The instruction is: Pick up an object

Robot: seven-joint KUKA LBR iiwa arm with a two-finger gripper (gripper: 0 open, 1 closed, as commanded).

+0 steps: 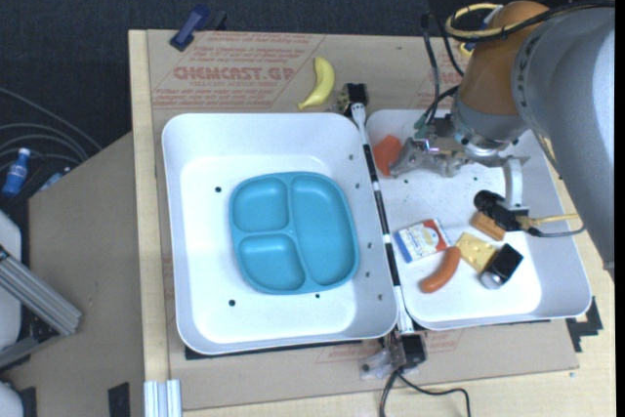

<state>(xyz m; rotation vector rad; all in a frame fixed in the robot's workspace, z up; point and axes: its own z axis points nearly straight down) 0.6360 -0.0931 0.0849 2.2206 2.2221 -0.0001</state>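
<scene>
Camera view: grey arm (571,83) reaches over the right bin (557,293); left bin (195,308) holds a blue divided plate (291,231). Pincer (430,156), closure impossible to tell, hangs beside an orange-red object (389,151) at that bin's far left corner; hot dog (439,271) lies well nearer

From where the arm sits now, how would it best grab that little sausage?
Probably across the middle of the sausage, from straight above. It lies flat and slanted in the right bin, long and thin, with bare floor along its lower side for the jaws.
</scene>
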